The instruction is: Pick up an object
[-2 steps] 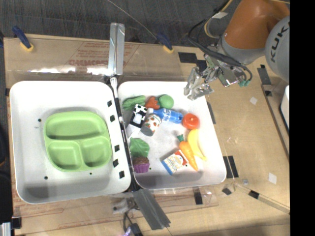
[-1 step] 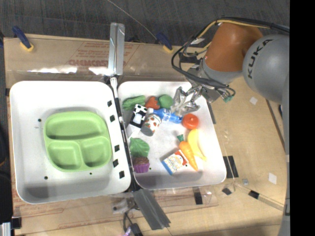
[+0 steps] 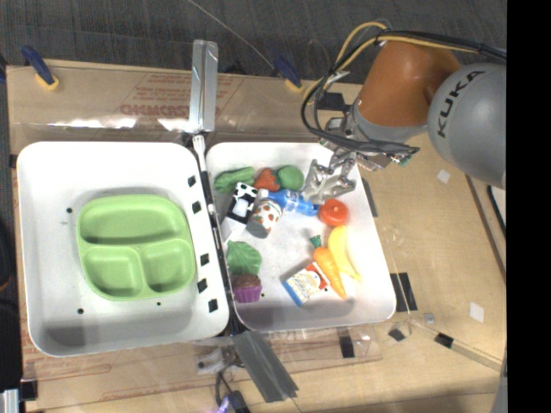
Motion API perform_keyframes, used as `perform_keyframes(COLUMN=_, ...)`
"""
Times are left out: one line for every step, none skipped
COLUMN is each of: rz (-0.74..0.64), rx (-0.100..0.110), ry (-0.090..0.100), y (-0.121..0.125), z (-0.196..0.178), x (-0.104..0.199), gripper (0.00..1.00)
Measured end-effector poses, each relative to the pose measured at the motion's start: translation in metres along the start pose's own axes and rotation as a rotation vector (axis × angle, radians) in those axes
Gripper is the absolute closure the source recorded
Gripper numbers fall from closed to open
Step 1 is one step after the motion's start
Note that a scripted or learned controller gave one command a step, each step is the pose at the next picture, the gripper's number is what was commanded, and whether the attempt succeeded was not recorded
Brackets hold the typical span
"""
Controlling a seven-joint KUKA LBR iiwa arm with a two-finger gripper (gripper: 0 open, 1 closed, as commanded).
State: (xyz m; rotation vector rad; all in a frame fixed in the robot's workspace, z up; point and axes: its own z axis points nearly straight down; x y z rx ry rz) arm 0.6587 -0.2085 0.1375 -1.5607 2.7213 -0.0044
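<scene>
Pincer low over the toy bin's back corner, nothing visibly held.

The gripper [image 3: 331, 181] hangs at the rear right of the right bin [image 3: 379, 269], its metal tips just above a red tomato-like toy [image 3: 334, 212] and beside a blue bottle [image 3: 297, 203]; whether it is released or clenched I cannot tell, and no toy shows between its tips. It probably sits there because the nearest pickable toys crowd that corner. Outward lie a yellow banana [image 3: 346, 253] touching an orange carrot [image 3: 327, 269], a small printed carton [image 3: 306, 284], a purple cupcake [image 3: 246, 287], green leafy pieces [image 3: 244, 255], and a black-and-white toy [image 3: 245, 201] near the divider. The left bin [image 3: 43, 170] holds a green divided tray [image 3: 135, 246], which looks like a place for sorted items.
</scene>
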Motion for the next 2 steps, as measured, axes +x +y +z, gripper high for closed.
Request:
perform_keyframes(rz=-0.375, rx=0.001, ry=-0.001, y=0.0, z=0.001, x=0.0, gripper=1.0)
perform_keyframes(rz=-0.788, rx=0.003, ry=-0.002, y=0.0, z=0.013, x=-0.002, gripper=1.0)
